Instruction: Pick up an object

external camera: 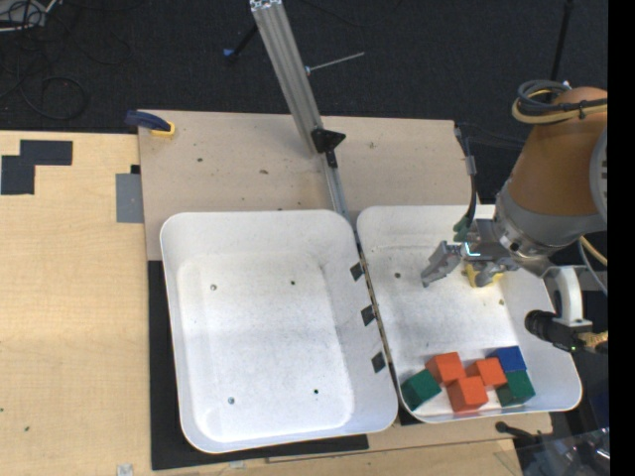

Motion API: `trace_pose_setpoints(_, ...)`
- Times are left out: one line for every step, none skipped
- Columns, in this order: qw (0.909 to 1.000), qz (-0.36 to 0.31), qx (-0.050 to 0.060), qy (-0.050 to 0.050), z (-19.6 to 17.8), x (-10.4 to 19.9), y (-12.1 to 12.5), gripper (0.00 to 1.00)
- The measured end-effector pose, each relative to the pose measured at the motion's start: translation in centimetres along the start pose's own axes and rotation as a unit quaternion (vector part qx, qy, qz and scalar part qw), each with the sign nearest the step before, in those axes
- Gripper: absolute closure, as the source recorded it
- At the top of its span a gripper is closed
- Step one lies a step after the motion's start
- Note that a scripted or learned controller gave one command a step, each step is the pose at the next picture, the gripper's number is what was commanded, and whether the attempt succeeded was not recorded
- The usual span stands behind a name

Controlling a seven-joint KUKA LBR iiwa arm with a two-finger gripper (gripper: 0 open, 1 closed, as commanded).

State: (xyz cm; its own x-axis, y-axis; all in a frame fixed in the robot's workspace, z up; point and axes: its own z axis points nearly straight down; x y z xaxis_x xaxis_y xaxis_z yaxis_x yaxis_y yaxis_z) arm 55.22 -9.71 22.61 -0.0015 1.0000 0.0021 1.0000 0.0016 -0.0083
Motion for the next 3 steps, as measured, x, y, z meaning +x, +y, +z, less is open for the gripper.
trace_pose_setpoints(1.0, 0.002, -0.003, 0.0, -0.2, -0.2, 0.1, 0.0)
trace_pose_setpoints(1.0, 0.001, 0.001, 0.0, 5.8, -0.1, -0.9, 0.0)
trace_pose_setpoints(1.0, 0.001, 0.0, 0.0, 10.2, -0.1, -1.1, 0.0)
